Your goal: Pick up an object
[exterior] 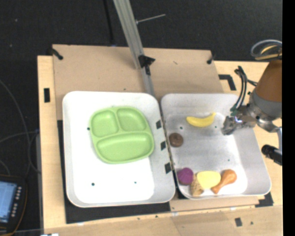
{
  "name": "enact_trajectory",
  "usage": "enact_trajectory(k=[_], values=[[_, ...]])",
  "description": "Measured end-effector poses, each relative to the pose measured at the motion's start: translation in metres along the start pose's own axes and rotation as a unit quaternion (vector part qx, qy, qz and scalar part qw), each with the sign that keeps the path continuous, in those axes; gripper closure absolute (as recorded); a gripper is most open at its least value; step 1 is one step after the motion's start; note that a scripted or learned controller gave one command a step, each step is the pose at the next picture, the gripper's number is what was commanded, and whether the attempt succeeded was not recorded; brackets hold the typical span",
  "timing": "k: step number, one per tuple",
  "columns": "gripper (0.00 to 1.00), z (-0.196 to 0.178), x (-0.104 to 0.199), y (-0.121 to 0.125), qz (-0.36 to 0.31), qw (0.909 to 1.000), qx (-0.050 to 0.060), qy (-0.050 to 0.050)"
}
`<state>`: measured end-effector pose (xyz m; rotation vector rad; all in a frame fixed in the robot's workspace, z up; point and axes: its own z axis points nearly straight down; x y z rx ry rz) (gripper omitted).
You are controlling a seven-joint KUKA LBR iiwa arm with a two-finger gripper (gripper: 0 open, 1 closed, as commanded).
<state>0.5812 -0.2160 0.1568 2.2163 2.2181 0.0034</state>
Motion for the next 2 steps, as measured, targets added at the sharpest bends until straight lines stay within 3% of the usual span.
enact_trajectory(k=[2], values=[[1.0,-0.117,-0.011,0.02,-0.001,1.0,-0.001,-0.001]])
